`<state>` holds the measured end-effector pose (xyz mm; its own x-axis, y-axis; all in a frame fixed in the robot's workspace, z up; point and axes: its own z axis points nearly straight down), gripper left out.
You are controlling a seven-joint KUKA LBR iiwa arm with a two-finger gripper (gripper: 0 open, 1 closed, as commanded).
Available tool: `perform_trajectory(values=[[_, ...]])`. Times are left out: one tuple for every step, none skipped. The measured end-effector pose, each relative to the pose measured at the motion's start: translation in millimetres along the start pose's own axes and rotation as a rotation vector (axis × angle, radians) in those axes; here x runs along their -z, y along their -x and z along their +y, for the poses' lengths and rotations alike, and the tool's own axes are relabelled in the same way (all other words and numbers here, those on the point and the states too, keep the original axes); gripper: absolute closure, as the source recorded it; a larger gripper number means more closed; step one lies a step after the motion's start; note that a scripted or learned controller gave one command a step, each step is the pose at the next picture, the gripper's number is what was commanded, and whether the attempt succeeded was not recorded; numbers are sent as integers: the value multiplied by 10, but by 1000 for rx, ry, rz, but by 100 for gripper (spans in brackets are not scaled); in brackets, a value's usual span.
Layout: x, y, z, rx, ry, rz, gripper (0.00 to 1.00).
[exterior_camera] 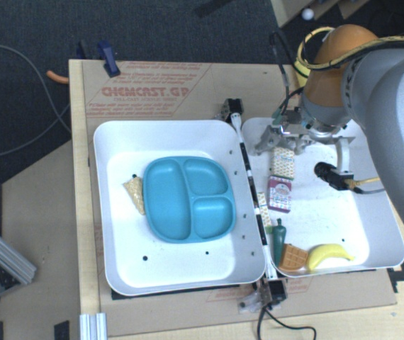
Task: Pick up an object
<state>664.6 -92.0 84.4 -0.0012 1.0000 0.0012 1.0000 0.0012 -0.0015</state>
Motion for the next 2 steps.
perform_trajectory(values=[[0,82,-544,-2,-1,-1,0],[7,118,11,1,3,-2,0]])
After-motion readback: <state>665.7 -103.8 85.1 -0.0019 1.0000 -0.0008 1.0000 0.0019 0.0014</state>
